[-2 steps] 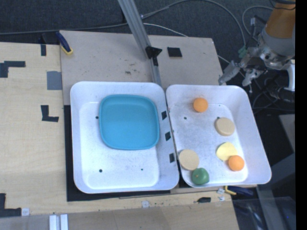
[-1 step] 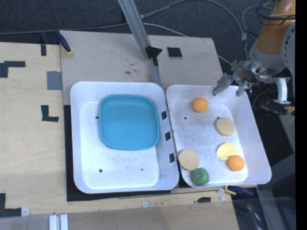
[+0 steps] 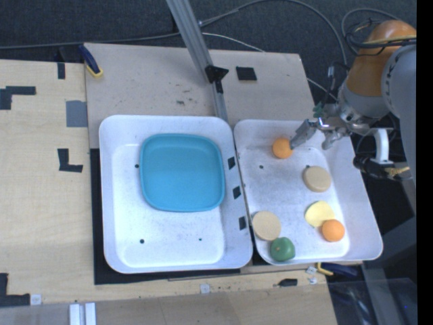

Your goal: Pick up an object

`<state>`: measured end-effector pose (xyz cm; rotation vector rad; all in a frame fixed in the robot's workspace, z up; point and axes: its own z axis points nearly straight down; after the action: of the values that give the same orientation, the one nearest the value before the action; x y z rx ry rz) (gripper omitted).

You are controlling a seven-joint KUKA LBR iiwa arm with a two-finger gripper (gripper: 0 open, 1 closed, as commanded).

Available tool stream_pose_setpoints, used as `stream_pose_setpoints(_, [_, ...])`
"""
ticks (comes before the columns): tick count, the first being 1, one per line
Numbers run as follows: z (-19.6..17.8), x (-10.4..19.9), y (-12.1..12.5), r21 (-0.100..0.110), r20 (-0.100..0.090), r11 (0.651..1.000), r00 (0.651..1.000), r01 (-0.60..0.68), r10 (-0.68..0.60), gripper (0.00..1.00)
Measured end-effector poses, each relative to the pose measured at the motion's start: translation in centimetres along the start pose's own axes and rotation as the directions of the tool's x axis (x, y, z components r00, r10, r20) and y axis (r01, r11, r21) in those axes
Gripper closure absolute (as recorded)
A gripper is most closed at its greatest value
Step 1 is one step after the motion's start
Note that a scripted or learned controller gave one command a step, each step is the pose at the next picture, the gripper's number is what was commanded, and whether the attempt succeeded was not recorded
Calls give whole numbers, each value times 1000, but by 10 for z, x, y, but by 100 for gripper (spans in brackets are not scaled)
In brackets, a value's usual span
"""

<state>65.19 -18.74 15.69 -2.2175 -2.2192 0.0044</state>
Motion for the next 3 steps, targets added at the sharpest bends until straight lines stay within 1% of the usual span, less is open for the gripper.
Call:
stream_pose_setpoints(1, [61, 1, 6, 0, 0, 1000, 1000, 0, 0, 0])
stream_pose_setpoints(2, [47, 1, 8, -4, 2, 1000, 1000, 1, -1, 100])
stream_pose_setpoints(3, [-15, -2, 11, -10, 2, 1000, 1000, 0, 0, 100])
